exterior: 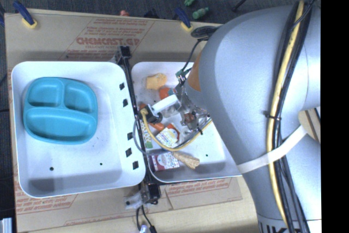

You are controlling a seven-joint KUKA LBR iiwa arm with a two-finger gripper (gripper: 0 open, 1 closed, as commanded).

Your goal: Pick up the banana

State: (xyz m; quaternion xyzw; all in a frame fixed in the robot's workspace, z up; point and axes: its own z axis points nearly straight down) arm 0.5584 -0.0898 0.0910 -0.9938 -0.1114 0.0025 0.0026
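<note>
1. Far to the claw's left, the left bin (82, 172) holds a blue divided plate (60, 109). Both are well apart from the claw and appear to play no part in the task.
2. Just left of the claw, the right bin (215, 153) holds a heap of small things. A yellow-orange wedge (156, 81) lies up and to the left of the claw, and an orange piece (163, 93) lies nearer it. A dark red packet (163, 161) and a tan wedge (186, 160) lie below it.
3. The banana cannot be picked out with certainty. The likeliest candidate is a pale yellow piece (168, 138) in the heap, just beside the claw at its lower left and partly covered.
4. The claw (189, 115) stands low over the middle of the right bin, in among the heap. The wrist above hides it, so I cannot tell whether it is wide or narrow. Nothing can be seen held in it.
5. To the claw's right, the grey arm (256, 95) reaches in over the bin's right side, its orange band (192, 78) just above the wrist.
6. Progress, as judged from this view: the reach into the correct bin looks done. A secure grip on the banana is not shown, and the lift clear of the bin is not yet done.
</note>
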